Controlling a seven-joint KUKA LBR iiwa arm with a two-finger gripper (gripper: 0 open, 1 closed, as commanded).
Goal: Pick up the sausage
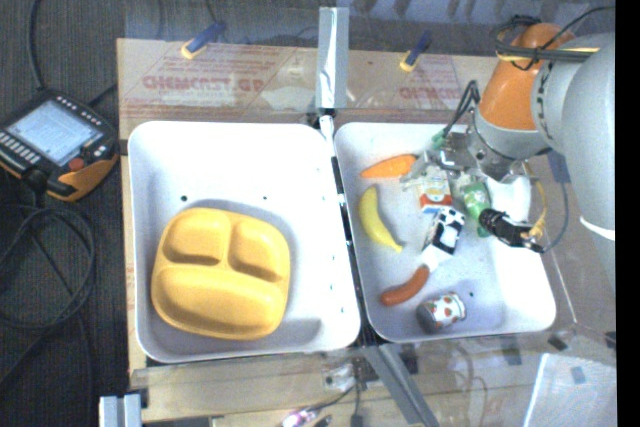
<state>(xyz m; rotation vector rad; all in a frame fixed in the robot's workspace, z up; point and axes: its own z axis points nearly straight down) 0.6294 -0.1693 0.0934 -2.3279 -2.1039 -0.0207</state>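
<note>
The sausage lies near the right bin's front edge, with a small can just beside it and a black-and-white toy close above. The hand hovers over clutter toward the back; I cannot tell its state. A descent could catch the can or toy instead.

Red printing is showing faintly on the cardboard sheet behind the bins, mirrored and too blurred to read; the pendant screen is glowing, its content illegible; nothing else is bearing readable marks.
</note>
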